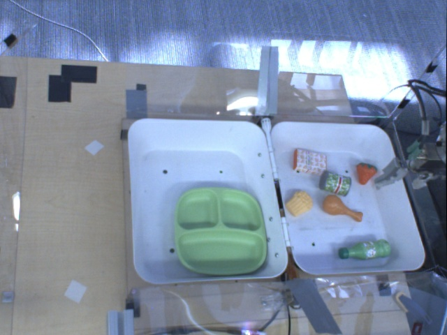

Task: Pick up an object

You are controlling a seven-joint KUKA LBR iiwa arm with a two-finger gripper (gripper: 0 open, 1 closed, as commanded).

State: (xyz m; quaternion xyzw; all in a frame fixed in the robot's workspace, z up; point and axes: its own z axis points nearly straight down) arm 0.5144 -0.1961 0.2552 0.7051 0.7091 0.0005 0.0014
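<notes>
Camera view, looking down at a slant on the bench. Two shallow white bins sit side by side, touching along a central seam.

Left bin: holds one green divided plate, three compartments, lying flat toward the near right corner of the bin.

Right bin: holds six small items, all lying loose on the bin floor and apart from one another.
- Red and white packet toward the far left of the bin.
- Small green and white can on its side, just near-right of the packet.
- Red-orange strawberry-like piece to the right of the can.
- Yellow corn piece near the seam side.
- Orange drumstick-shaped piece in the middle, just below the can.
- Green bottle lying on its side along the near edge.

Gripper: seen at the right rim of the right bin, a pale finger-like part reaching in toward the strawberry-like piece but apart from it. Nothing is seen between its fingers. Whether it stands wide or narrow cannot be told at this size and angle.

Dark cables hang at the right above the gripper
</notes>
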